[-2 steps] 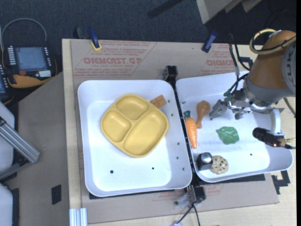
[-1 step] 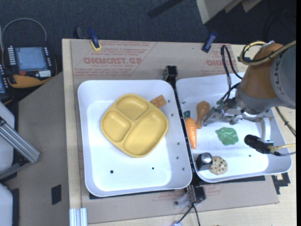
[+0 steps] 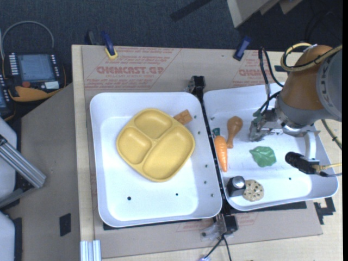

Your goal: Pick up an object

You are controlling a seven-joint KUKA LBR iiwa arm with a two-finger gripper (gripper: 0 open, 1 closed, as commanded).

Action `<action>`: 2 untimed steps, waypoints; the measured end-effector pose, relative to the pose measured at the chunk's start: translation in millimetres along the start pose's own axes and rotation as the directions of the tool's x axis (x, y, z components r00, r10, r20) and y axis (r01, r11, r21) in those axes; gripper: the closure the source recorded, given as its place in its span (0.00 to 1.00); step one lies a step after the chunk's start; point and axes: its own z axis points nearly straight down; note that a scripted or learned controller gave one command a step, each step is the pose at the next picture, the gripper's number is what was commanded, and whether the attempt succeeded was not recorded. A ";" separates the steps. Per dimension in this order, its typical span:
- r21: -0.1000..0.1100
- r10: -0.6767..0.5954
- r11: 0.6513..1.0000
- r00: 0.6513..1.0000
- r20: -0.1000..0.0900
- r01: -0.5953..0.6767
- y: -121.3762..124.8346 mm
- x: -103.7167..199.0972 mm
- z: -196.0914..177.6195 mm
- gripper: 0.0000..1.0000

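Cookie (image 3: pixel 253 190), gripper (image 3: pixel 263 128) (fingers perhaps obscured)

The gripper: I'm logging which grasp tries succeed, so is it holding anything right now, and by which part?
Nothing is held. The gripper hangs in the right bin, apart from the green leaf and the drumstick, with nothing between its fingers.

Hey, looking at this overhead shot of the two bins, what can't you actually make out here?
- Gripper, camera view: whether the jaws are open or shut, and whether anything sits between them; the wrist covers them from above.
- Brown item behind the yellow tray: mostly hidden by the tray, so its kind is unclear.
- Dark object beside the cookie: too small to identify.
- Right bin: its far right part lies under the arm.
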 end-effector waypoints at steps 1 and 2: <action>0.005 -0.002 1.000 1.000 -0.004 0.002 0.9 1.9 -63.3 1.00; 0.004 -0.003 1.000 1.000 -0.004 0.003 2.8 1.3 -116.8 1.00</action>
